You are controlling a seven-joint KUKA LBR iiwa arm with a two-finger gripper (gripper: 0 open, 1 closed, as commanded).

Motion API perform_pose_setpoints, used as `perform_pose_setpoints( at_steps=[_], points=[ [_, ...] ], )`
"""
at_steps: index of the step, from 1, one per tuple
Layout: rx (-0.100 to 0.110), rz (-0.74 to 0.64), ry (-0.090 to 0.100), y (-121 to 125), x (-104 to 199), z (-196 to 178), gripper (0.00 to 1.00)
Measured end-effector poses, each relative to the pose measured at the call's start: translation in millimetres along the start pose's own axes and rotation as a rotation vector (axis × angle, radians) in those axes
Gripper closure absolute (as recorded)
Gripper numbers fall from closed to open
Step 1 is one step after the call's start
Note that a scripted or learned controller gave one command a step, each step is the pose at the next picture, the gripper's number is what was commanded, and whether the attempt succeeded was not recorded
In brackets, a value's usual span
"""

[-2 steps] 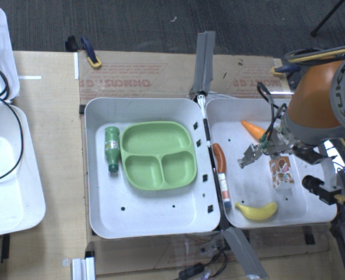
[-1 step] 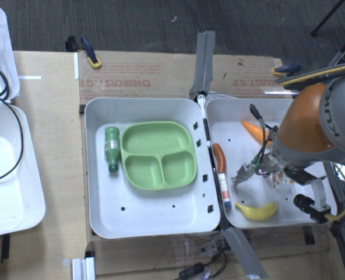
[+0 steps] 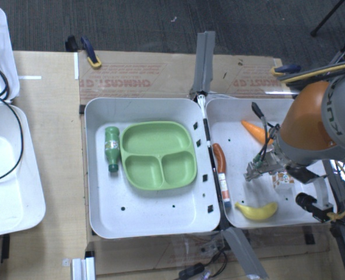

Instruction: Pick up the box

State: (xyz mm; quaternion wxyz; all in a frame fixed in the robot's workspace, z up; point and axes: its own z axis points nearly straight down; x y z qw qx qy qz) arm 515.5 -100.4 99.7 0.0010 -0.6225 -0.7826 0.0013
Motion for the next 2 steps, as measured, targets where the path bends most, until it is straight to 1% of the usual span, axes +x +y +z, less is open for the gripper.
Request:
perform_pose_setpoints(
  at_steps=[1,2],
  points=[
    [0.000,0.001,0.000,0.0,0.0,0.0,0.00],
    [-0.002,-0.172,-0.001,24.0,14.6,-91.6,0.00]
  ],
)
